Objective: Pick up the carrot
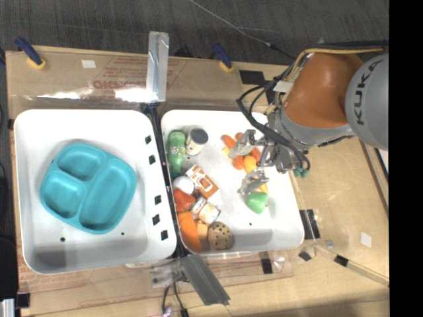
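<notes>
1. The gripper [249,157] is seen low in the right bin [284,224], its two metal fingers [247,139] spread well apart, one toward the far side of the bin and the other toward the near side.
2. Between the fingers a small orange piece, taken to be the carrot [251,164], is seen; whether it is touched by either finger cannot be told.
3. Just beyond the far finger, further orange pieces [229,141] are found on the bin floor.
4. Just beside the near finger, a green and yellow toy [257,200] is seen.
5. Further to the left of the fingers, a cluster of toy foods [198,190] is piled along the bin's left wall.
6. Well apart from the fingers, a teal divided plate [88,187] is held in the left bin [33,127].
</notes>
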Action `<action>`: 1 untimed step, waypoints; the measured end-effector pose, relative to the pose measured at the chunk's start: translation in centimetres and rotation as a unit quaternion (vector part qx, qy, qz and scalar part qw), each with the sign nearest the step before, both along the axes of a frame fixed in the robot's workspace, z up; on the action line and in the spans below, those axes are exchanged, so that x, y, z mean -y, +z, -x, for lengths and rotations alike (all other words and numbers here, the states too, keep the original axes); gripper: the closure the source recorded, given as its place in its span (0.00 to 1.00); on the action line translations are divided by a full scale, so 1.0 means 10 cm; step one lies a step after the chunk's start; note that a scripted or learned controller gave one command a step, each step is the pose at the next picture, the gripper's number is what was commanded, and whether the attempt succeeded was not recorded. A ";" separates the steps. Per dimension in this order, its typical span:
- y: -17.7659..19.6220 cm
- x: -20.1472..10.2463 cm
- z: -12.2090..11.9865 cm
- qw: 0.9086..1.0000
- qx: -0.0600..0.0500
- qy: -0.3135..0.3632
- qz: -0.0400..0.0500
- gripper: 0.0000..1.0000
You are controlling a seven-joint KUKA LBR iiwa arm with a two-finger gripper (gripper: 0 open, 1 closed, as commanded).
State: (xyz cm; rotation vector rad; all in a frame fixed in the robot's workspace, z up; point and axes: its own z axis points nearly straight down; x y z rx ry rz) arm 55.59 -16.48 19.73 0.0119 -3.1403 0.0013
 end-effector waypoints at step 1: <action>-1.05 0.46 -0.34 1.000 0.002 0.005 0.000 0.00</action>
